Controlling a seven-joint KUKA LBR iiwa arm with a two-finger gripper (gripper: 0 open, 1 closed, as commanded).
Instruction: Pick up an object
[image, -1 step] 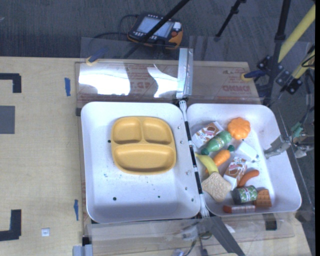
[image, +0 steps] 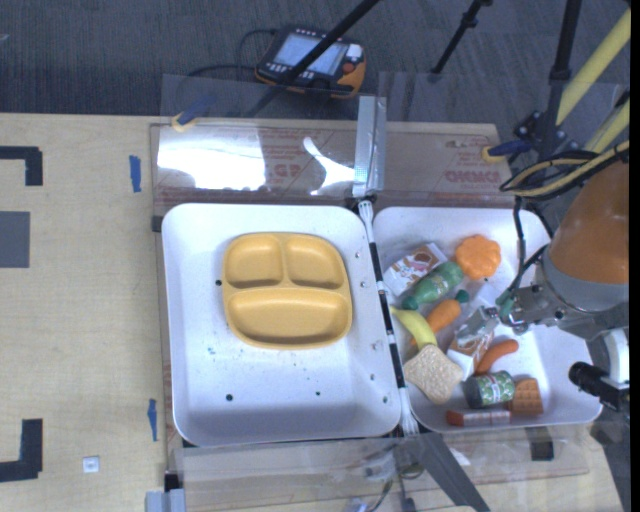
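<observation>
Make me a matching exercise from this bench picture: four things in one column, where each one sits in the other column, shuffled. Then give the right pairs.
Things:
1. yellow divided plate
2. orange pumpkin toy
3. square cracker
4. banana

Places:
A. near the front edge of the right bin, next to the divider
B. in the left bin
C. toward the back of the right bin
D. in the right bin beside the divider, just behind the cracker

Pairs: 1-B, 2-C, 3-A, 4-D
</observation>
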